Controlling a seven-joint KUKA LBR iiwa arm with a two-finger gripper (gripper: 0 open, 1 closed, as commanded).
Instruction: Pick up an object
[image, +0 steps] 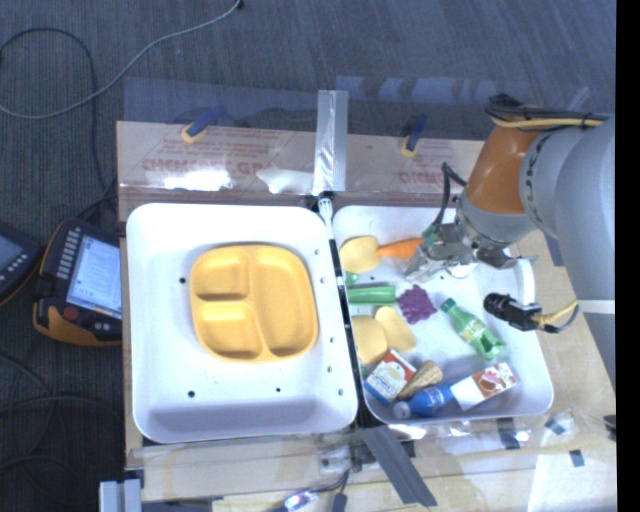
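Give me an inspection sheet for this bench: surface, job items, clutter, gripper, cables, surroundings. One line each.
Surface: two white bins side by side, left bin and right bin.
Job's things: in the right bin, a carrot, green bottle, purple grapes, blue bottle and small cartons.
Clutter: a yellow divided tray lies in the left bin.
Gripper: gripper low at the right bin's far end, beside the carrot; finger state unclear.
Cables: a thin cable runs across the floor at top left.
Surroundings: a handheld pendant lies left of the bench on dark carpet.
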